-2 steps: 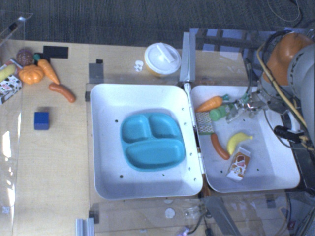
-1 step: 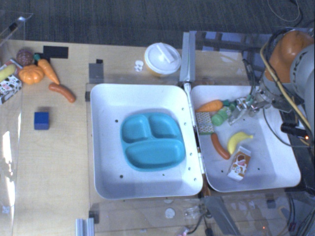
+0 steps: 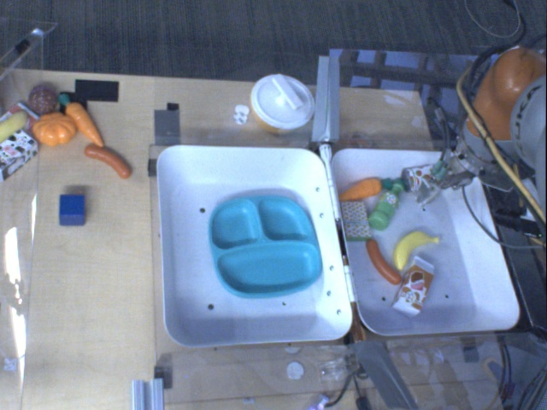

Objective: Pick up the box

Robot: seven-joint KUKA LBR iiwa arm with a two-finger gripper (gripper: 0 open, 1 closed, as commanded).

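Tool (image 3: 427, 186) clamped on small box (image 3: 418, 178), high over right bin (image 3: 479, 314), near carrot (image 3: 361, 189).

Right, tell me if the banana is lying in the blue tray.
No, the banana lies in the right bin, while the blue tray sits in the left bin.

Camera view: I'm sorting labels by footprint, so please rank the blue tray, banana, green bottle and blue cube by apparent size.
1. blue tray, by far
2. banana
3. green bottle and blue cube: they look alike, so unranked.
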